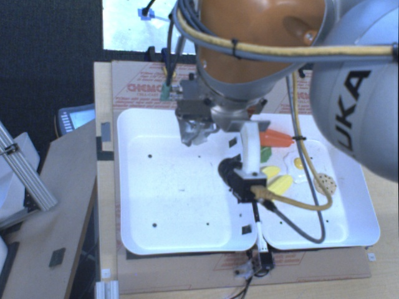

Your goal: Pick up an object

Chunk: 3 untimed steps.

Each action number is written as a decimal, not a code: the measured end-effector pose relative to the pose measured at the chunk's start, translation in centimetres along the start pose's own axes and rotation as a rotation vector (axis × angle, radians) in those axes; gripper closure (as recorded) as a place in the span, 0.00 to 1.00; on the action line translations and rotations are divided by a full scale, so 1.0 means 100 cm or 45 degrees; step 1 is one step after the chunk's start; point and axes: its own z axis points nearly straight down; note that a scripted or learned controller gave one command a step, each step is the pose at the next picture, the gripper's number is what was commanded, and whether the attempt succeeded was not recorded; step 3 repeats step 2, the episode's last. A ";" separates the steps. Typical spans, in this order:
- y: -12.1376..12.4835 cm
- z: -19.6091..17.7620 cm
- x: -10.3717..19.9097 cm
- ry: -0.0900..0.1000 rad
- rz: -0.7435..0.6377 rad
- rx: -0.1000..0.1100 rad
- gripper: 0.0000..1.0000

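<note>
My gripper [196,131] hangs over the far part of the left white bin [143,229], near its back wall, and nothing shows between or under it. The objects lie in the right bin [355,229]: an orange carrot [275,139] with a green piece [265,154] beside it, a yellow banana-like piece [280,184], a fried egg [300,164] and a speckled cookie [325,181]. The arm's big orange and grey body covers the back of both bins.
The two bins meet at a ridge [249,220] in the middle. Both stand on a printed cardboard sheet [140,89]. A yellow cable [299,204] loops over the right bin. A pale side table [56,185] stands to the left.
</note>
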 end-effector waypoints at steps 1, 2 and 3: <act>0.002 -0.007 0.000 0.006 0.000 -0.014 1.00; 0.003 0.047 0.001 0.003 0.007 -0.009 1.00; 0.003 0.047 0.001 0.003 0.007 -0.009 1.00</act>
